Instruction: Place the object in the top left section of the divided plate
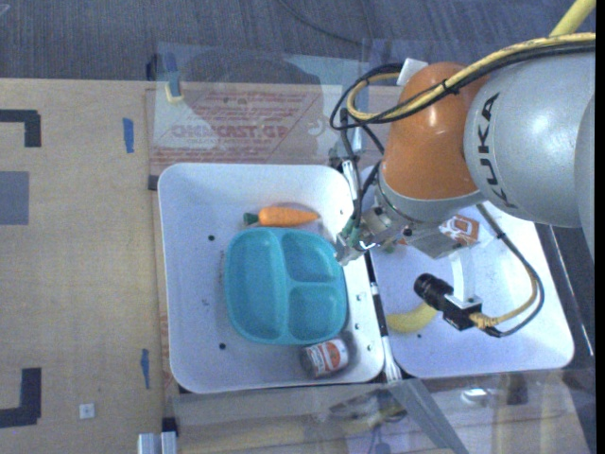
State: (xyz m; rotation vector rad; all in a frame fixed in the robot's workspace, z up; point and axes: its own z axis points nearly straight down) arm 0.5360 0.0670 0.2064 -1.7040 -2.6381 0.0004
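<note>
A blue divided plate lies in the left bin, with a toy carrot just beyond its far edge and a small can on its side at its near edge. The arm's jaws hang over the plate's right rim, by the wall between the bins, and I cannot tell how they stand. A banana lies in the right bin, partly under the arm.

One camera watches me from above, fixed over the surface and looking down at a slant, far enough back to take in both white bins: the left bin and the right bin. My arm enters from the view's right and looms large, being nearer the lens than the bins.
</note>
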